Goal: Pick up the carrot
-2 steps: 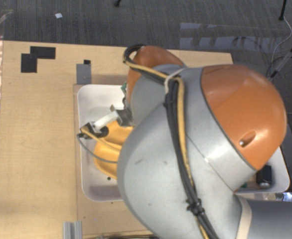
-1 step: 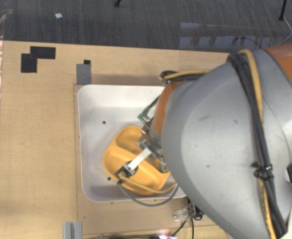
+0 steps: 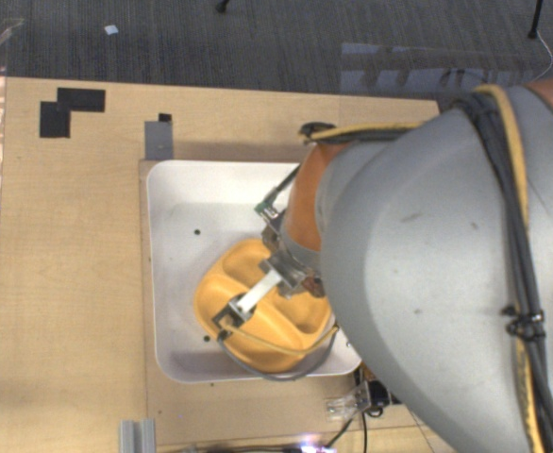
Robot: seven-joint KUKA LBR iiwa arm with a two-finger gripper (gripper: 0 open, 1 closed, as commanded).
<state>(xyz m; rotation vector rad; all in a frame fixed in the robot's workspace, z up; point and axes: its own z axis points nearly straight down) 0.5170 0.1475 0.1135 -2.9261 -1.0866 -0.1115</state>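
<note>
A large yellow, lumpy, bowl-like thing lies in the lower middle of the left white bin. My gripper hangs directly over its upper right part, below the orange wrist band. The arm's grey bulk covers the bin's right side and whatever lies under it. I cannot make out anything between the gripper's tips from this angle.
Two small dark specks sit on the bin floor left of the yellow thing. A thin grey loop curves along the bin's front wall. On the bench, black markers and a grey bracket lie behind the bin.
</note>
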